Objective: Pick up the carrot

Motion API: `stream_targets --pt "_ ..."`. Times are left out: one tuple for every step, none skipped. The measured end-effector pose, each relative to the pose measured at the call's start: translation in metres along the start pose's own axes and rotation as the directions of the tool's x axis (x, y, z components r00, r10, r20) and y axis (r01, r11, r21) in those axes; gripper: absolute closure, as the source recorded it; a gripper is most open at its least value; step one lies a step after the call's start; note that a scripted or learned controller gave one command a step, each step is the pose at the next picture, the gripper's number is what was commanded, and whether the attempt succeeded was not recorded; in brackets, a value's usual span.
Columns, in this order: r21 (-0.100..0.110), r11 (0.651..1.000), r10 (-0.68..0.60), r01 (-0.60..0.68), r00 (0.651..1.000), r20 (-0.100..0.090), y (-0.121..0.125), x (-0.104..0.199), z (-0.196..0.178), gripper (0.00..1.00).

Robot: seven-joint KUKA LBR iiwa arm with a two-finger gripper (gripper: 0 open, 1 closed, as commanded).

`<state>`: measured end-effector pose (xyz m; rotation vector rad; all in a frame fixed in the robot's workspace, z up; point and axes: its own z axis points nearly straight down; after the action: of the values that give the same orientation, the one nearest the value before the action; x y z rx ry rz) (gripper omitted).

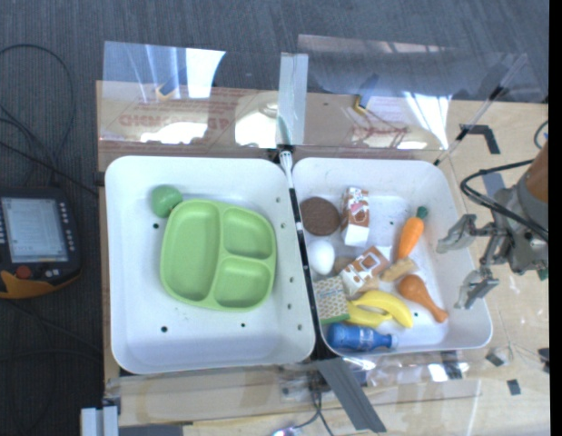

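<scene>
The carrot (409, 235), orange with a small green top, lies tilted in the right bin (444, 189), near its right side. My gripper (467, 262) hovers over the bin's right rim, to the right of and slightly below the carrot, apart from it. Its two fingers (458, 232) stand spread open with nothing between them.
Around the carrot in the right bin lie a brown cookie (320, 215), a white egg (322, 258), a milk carton (356, 214), a chicken drumstick (419, 294), a banana (380, 310) and a blue bottle (359, 338). The left bin (135, 334) holds a green divided plate (219, 254) and a green ball (166, 199).
</scene>
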<state>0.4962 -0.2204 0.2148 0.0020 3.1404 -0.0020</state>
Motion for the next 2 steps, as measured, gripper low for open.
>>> stream_targets --pt "0.010 0.995 -0.096 0.096 0.995 0.023 0.022 -0.074 0.104 0.00" --pt "0.009 1.000 -0.026 0.026 0.999 0.020 0.027 -0.084 0.111 0.00"
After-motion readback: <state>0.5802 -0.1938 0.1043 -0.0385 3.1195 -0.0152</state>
